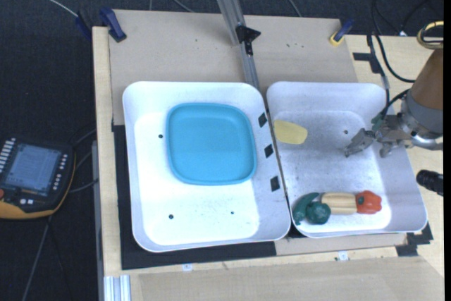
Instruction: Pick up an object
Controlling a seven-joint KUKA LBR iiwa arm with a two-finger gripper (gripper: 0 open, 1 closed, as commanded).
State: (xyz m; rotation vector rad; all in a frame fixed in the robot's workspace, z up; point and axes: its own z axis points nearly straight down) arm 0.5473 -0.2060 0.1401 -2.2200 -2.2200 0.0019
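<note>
Grey-armed hand (368, 141) hovers spread and holding nothing over the right bin (331, 99), above the yellow piece (290, 132).

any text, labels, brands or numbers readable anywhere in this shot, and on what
None can be read.
Handheld pendant left of the bench: its lit screen shows content too small and blurred to read.
Blue plate, yellow piece and the toys in the white bins: no print visible.
Claw and arm: no legible label.

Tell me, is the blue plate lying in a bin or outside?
In: the blue plate lies flat inside the left bin.
</note>
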